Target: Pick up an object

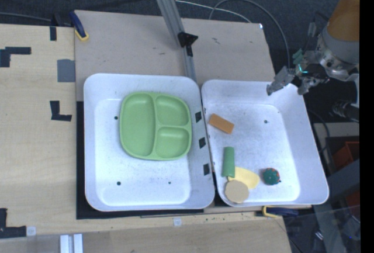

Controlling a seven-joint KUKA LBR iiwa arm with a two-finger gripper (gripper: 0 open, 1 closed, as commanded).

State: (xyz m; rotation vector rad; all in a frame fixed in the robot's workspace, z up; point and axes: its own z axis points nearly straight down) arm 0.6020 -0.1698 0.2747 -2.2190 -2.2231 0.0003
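1. Fingers: the gripper (289,83) hangs over the far right corner of the right bin (292,123). Two fingers (277,86) can be made out, standing apart with nothing between them; how wide they are set is hard to judge from this angle.

2. Candidate objects, all in the right bin and all apart from the gripper: an orange block (221,123) near the bin's left wall; a green cylinder (228,160) below it; a tan disc (236,191) lying against a yellow piece (248,176) at the near edge; a small green and red ball (270,176) just beside the yellow piece.

3. Risk, judged: the disc, the yellow piece and the cylinder's lower end sit touching or nearly so. A descent there could catch two items or push one aside, so the fingers close on nothing.

4. Risk, judged: the ball is round and small and may roll out from closing fingers.

5. Risk, judged: the orange block and the cylinder lie close to the wall shared by the two bins; a finger could strike that rim.

6. Surroundings: the left bin (99,146) holds a green divided plate (156,125). A slanted metal post (168,3) rises behind the bins, and loose cables (251,6) run across the board near the arm (342,30).

7. Obstruction: nothing lies between the gripper and the objects; the bin floor under it is bare.
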